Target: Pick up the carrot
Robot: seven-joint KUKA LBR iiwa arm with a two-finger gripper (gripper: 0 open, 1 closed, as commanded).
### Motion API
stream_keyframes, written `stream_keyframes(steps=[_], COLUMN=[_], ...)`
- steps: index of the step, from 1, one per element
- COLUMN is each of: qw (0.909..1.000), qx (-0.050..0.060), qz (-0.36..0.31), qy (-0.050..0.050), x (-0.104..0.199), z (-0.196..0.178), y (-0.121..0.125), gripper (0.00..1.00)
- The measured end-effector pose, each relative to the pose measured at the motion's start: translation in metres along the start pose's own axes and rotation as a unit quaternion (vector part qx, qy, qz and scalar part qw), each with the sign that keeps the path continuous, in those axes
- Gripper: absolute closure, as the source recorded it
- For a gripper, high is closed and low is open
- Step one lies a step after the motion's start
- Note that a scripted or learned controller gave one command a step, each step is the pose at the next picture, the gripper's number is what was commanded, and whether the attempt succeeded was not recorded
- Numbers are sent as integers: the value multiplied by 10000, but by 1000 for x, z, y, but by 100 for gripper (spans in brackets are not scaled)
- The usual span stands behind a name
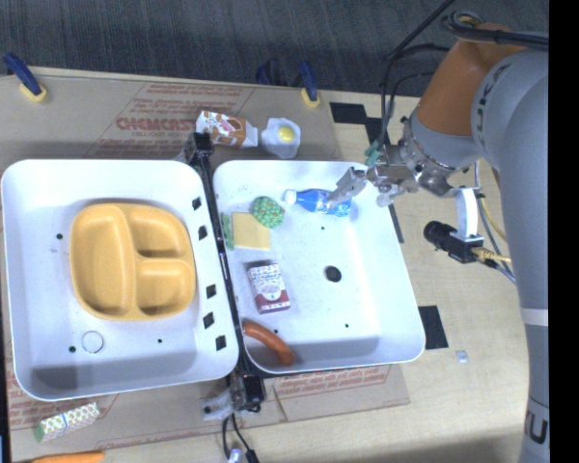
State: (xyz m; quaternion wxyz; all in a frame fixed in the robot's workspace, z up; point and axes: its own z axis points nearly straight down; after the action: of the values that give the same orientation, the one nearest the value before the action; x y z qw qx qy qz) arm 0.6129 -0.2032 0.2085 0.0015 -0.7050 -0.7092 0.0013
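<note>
The carrot [268,342] was recorded lying at the near left corner of the right bin [391,302], pressed close against the bin's front rim and left wall, so little open room was left on those two sides. The gripper [348,183] was seen at the far right of the same bin, over a blue object [318,202], well apart from the carrot; whether it was wide or narrow could not be told. A red packet [268,287] was noted just beyond the carrot, toward the bin's middle, with a yellow block [250,231] and a green ball [266,210] farther back near the left wall. The bin floor to the right of the packet was observed bare apart from a dark spot [333,275]. In the left bin [29,258] a yellow divided tray [133,258] was recorded, filling much of its centre. On the counter [444,394], beyond the bins' far rims, a brown-and-white packet [222,128] and a white-and-yellow object [282,136] were seen.
</note>
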Motion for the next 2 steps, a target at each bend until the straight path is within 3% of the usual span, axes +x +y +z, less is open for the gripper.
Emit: stream_keyframes(steps=[1,2], qw=[9989,9988], qx=[13,17], qz=[-468,-485], qy=[7,5], x=[90,90], z=[89,78], y=[-35,-35], gripper=[0,100])
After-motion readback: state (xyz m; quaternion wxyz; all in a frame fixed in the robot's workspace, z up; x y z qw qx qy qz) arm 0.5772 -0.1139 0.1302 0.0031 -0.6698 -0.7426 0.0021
